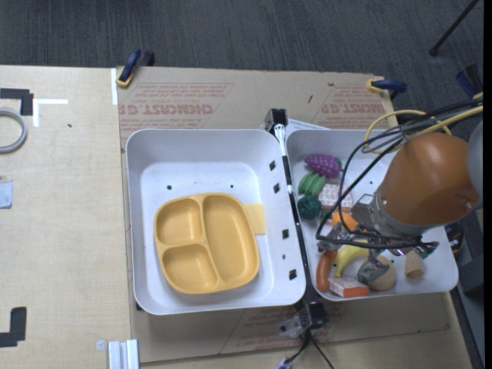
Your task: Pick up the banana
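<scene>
The banana (347,257) is a small yellow curved piece lying near the front of the right bin (438,281), among other toy foods. The arm's orange band (427,179) hangs over this bin and hides much of its middle. Below the band, the grey gripper (374,267) is low in the bin, just right of the banana and close to it. From this angle I cannot see whether it touches the banana.
Purple grapes (323,164), green pieces (310,184), a red sausage (324,270), a beige lump (386,280) and a tan piece (415,266) crowd the right bin. The left bin (146,206) holds a yellow divided plate (206,241). Cables (384,129) loop above the arm.
</scene>
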Available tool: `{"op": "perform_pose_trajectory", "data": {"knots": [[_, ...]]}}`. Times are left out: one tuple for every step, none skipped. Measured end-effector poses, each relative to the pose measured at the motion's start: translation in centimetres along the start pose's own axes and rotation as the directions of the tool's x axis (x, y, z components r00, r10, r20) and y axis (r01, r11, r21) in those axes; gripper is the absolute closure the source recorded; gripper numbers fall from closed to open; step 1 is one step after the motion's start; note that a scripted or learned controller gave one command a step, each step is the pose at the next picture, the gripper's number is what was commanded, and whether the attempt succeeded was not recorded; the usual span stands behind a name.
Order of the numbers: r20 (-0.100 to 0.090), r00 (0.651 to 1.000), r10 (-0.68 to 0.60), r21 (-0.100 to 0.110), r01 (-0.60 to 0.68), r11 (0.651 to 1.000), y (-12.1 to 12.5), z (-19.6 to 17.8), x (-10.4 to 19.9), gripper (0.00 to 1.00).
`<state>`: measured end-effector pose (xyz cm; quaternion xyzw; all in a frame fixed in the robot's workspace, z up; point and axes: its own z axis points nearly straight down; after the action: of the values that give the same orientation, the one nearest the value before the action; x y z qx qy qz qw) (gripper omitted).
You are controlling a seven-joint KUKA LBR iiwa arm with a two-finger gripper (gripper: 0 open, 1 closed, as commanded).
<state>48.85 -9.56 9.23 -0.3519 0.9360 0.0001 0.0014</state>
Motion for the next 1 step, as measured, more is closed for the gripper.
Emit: {"op": "perform_pose_trajectory", "data": {"knots": [[0.001,0.931,-0.366,0.001,0.366,0.931,-0.01,-0.04,-0.03,0.0]]}}
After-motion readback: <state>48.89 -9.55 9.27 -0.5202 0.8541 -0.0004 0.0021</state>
